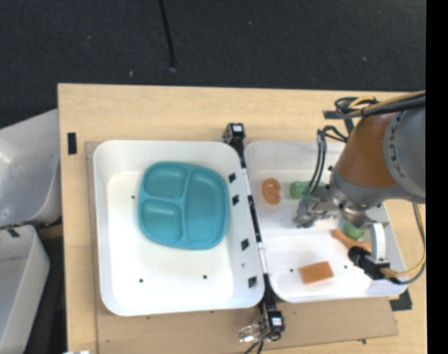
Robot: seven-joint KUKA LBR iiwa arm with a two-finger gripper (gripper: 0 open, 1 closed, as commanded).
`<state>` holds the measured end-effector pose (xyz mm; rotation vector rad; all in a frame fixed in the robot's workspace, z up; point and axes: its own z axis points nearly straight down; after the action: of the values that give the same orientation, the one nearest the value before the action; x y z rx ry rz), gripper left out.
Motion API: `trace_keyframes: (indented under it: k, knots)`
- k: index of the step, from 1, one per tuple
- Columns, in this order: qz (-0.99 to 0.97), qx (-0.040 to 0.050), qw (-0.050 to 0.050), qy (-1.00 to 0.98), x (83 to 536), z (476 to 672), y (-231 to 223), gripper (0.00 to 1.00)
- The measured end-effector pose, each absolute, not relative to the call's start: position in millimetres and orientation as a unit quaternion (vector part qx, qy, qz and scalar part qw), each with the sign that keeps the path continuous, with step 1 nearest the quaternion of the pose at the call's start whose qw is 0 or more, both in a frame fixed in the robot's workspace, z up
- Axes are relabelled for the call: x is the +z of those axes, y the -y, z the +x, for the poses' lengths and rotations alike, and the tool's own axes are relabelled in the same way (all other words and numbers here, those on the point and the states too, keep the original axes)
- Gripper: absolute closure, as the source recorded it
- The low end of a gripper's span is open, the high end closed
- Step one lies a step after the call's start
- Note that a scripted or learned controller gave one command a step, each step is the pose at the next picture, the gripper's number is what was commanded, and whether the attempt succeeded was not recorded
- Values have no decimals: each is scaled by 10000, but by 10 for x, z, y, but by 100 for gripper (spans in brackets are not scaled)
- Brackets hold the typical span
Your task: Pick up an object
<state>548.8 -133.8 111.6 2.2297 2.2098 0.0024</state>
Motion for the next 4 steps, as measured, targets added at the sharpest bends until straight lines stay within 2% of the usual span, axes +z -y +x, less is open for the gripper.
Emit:
trace_keyframes:
  k: [2,3,4]
  knots:
    - [7062,19,33,-7080,2091,5646,1395,100]
    - [7058,20,33,-7084,2576,5663,1407,100]
    - [7042,14,6,-7100,2598,5883,826,100]
